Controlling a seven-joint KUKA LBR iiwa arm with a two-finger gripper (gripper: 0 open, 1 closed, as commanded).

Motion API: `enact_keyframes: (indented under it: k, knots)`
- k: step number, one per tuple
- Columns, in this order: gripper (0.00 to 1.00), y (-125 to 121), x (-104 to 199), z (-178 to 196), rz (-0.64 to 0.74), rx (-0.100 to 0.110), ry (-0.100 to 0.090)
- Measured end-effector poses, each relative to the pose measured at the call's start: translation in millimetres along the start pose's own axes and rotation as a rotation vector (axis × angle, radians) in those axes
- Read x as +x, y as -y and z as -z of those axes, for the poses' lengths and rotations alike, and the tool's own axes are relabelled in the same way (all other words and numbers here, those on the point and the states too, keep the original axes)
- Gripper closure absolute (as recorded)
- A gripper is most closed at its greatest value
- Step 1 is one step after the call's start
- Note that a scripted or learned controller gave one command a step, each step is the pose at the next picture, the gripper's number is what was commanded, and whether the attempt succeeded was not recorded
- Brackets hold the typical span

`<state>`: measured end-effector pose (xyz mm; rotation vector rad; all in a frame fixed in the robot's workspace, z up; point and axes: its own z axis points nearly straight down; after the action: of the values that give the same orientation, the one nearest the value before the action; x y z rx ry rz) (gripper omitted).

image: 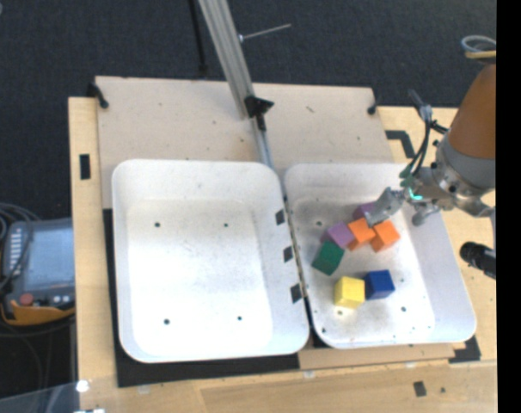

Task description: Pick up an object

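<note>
down in the right bin point(450, 304) lies a small cluster of blocks: two orange blocks, one point(361, 231) just beside the other point(385, 236), a purple block point(340, 236) touching the first orange one on its left, a green block point(327, 257) just below the purple, then a yellow block point(349, 292) and a blue block point(379, 283) side by side nearer the bin's front edge. another purple piece point(367, 210) peeks out behind the orange pair, partly hidden by the gripper. the gripper point(385, 206) hangs right over that upper end of the cluster, just above the orange blocks, its grey tip slanting down and left; whether it is spread or pressed together cannot be told from this angle, and no block shows between its tips. behind it the grey arm with its orange band point(477, 119) reaches in from the right. the left bin point(131, 188) sits touching the right one along their shared edge. both rest on a pale wooden bench point(157, 110), and a slanted metal rail point(226, 41) rises from the back between the bins
</note>
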<state>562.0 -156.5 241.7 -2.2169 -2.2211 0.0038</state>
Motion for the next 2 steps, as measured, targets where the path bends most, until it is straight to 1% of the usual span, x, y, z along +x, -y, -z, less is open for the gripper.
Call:
enact_keyframes:
  k: [1,2]
  knots:
    - [0.00,-1,0,3,-0.001,-0.005,0.001]
    - [0.00,-1,2,-40,-0.003,-0.001,0.001]
